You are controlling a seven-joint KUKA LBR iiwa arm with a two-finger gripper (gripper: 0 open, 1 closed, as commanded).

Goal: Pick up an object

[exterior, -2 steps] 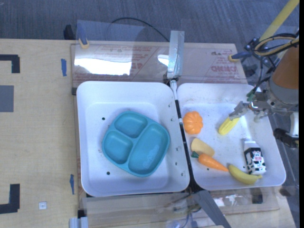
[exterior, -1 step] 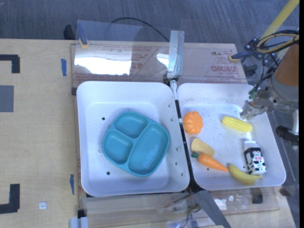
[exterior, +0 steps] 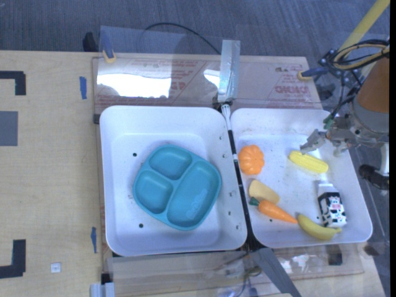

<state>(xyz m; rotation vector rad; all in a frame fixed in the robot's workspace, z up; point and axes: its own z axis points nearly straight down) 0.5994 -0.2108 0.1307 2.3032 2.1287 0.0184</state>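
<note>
Nearest the camera, along the front edge of my wooden bench, some clear, shiny clutter lies below the bins; I cannot make out what it is.

In the right-hand shallow white bin, at about 5 o'clock, a curved yellow banana lies against the front wall, its left tip touching the point of an orange toy carrot. Just above the banana stands or lies a small white carton with black cow patches; its print is too small to read. A pale yellow wedge, perhaps a cheese piece, sits at the carrot's thick end, near the bin's left wall at 8 o'clock. Farther back, at 10 o'clock, is a small round orange pumpkin, and at about 2 o'clock a yellow corn cob.

The left-hand shallow white bin carries a teal plastic divided plate with three compartments, set a little toward the front.

My tool hangs just behind the corn cob, at the right bin's 1 o'clock. It is small and blurred against the cables, so I cannot tell how it is set, and nothing shows clamped in it. My grey arm with its orange band is cut off by the right edge.

Behind the bins, a clear plastic sheet glares so that its red lettering is hardly legible, and a grey upright post stands between the bins.
</note>
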